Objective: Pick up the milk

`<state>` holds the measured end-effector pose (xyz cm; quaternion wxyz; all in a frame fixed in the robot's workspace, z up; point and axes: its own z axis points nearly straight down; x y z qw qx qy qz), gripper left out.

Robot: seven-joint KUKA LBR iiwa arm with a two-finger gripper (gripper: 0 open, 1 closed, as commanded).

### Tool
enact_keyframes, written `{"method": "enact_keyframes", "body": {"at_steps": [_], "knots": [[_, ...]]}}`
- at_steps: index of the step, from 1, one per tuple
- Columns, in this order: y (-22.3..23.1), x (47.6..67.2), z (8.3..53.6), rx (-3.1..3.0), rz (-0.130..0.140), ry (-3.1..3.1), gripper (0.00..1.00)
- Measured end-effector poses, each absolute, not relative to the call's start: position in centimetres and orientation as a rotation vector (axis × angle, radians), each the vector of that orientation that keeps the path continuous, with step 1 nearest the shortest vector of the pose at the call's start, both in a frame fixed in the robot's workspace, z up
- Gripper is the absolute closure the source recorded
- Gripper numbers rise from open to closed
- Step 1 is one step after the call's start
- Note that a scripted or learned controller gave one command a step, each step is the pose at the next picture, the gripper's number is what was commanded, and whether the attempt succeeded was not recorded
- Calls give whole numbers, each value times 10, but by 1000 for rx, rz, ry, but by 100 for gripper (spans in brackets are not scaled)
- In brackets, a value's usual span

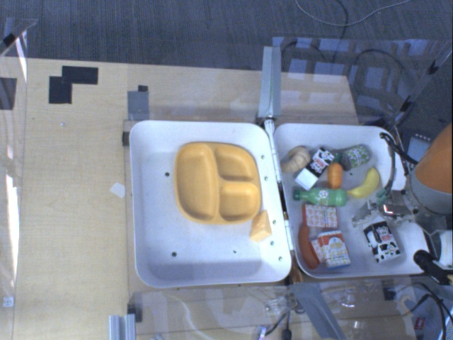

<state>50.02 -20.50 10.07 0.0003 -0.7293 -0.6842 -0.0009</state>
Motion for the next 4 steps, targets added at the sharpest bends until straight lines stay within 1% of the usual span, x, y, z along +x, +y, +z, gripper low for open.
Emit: {"method": "enact_keyframes", "body": {"at_steps": [1,2,3,4], "knots": [[-205,502,110,-2291,-6,-2154,100],[-138,489,211,-2440,-2,-1983,100],[-147,489,246,-2374,-3,-2064,100],[-146,492,255,-2369,-4,-2076,100]]}}
